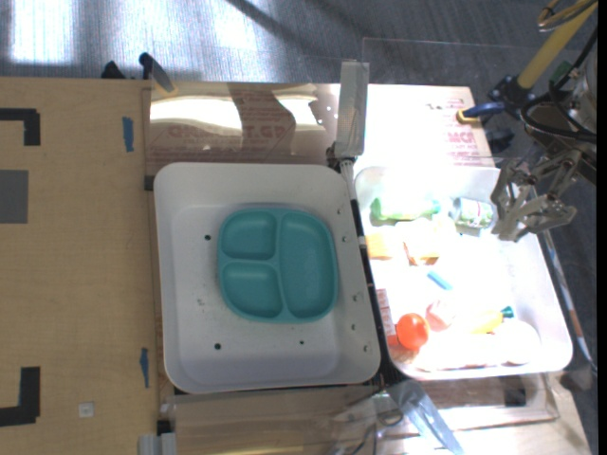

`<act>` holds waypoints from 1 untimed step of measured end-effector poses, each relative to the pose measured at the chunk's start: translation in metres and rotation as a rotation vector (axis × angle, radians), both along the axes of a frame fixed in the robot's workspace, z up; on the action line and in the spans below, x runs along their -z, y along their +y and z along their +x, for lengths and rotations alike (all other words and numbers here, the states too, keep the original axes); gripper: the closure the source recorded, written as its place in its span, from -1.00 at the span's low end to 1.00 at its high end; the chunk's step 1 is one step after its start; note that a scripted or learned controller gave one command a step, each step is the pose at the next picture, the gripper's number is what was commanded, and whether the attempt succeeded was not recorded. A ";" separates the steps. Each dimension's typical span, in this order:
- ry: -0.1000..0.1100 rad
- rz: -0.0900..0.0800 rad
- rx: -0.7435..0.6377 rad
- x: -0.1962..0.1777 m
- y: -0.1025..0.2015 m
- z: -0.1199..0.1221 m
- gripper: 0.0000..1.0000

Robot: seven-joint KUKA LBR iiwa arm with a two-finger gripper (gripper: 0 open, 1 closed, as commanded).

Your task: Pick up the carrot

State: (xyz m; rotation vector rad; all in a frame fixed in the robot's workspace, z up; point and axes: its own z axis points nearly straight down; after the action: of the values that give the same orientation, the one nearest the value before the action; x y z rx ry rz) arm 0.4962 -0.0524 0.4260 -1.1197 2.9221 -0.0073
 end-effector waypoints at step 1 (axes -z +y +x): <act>0.002 -0.003 -0.526 -0.044 0.075 0.015 1.00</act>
State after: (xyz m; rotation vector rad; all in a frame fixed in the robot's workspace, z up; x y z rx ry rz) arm 0.5115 0.0231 0.4703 -1.8419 2.5322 -0.0052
